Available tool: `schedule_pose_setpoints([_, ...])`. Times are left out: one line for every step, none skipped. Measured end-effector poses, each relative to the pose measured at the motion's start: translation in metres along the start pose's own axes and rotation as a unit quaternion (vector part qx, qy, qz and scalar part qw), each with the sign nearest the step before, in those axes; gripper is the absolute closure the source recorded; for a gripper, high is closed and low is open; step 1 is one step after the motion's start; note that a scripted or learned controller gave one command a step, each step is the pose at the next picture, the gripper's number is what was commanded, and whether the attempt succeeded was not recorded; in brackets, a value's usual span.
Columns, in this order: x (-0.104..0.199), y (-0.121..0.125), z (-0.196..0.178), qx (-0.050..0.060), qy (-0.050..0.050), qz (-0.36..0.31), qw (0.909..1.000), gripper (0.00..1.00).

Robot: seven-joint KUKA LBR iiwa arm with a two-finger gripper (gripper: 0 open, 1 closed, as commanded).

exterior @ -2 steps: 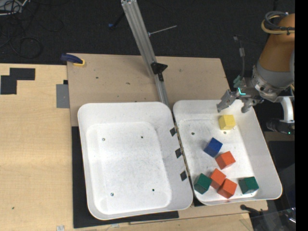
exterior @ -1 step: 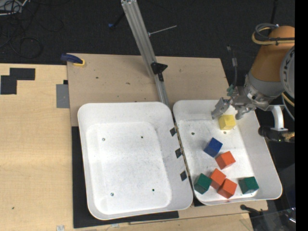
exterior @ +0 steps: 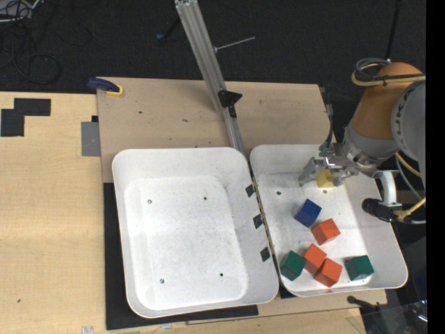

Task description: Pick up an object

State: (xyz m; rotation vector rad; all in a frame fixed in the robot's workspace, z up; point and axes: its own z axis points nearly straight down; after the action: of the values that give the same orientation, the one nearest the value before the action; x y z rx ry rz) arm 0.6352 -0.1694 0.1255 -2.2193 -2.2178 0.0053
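The arm (exterior: 386, 113) reaches in from the right and holds its gripper (exterior: 325, 175) low over the upper part of the right bin (exterior: 381, 280). A small yellow block (exterior: 325, 179) sits between the two metal fingers, so the jaws appear closed onto it, only as wide as the block. Whether the block is lifted or rests on the bin floor, the view cannot tell.

The other blocks lie well apart, lower in the same bin: a blue cube (exterior: 307, 212), three orange cubes (exterior: 325, 231) and two green cubes (exterior: 359, 267), probably left as later choices. The left bin (exterior: 132, 165) stands beside.
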Motion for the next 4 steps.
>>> schedule_pose_setpoints([-0.002, 0.006, 0.006, -0.012, -0.003, 0.000, 0.9999, 0.00])
schedule_pose_setpoints([-0.003, 0.006, -0.002, -0.012, -0.004, 0.001, 0.9999, 1.00])
schedule_pose_setpoints([-0.006, -0.004, -0.054, -0.004, -0.001, 0.002, 1.0000, 1.00])
schedule_pose_setpoints([-0.001, 0.004, -0.103, -0.005, -0.001, -0.001, 1.0000, 1.00])
